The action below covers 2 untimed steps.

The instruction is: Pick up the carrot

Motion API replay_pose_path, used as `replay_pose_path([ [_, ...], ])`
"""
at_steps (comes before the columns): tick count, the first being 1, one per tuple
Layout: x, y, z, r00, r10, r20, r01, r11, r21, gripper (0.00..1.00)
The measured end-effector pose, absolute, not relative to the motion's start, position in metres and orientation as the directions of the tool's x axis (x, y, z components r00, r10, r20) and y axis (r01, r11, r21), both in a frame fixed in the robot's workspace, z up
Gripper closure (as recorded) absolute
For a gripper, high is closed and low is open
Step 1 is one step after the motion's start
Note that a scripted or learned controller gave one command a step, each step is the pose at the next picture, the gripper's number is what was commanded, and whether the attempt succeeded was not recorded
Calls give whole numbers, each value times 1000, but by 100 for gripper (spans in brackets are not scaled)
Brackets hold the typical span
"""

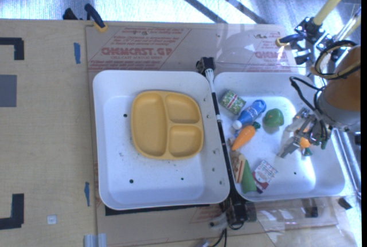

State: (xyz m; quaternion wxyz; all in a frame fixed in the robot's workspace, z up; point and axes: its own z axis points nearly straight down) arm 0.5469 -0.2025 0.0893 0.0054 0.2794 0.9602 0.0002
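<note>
Over the right bin (327, 183), the arm's pincer (293, 145) hangs open and empty, well right of the carrot (243, 137).

Orange-banded arm (344, 91), black cables, metal pincer (293, 147)

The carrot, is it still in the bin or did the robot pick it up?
In the bin. The carrot lies on the floor of the right bin, beside the blue bottle, and the gripper is off to its right, apart from it.

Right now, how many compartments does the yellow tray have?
3: one long compartment on the tray's left side, and two smaller ones stacked on its right, upper and lower.
</note>
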Motion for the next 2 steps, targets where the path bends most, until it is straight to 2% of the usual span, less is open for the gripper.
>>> replay_pose_path([
  [1, 551, -203, 103, -845, 535, -25, 535, 845, 6, 100],
  [2, 543, -151, 176, -772, 635, -10, 635, 772, 7, 100],
])
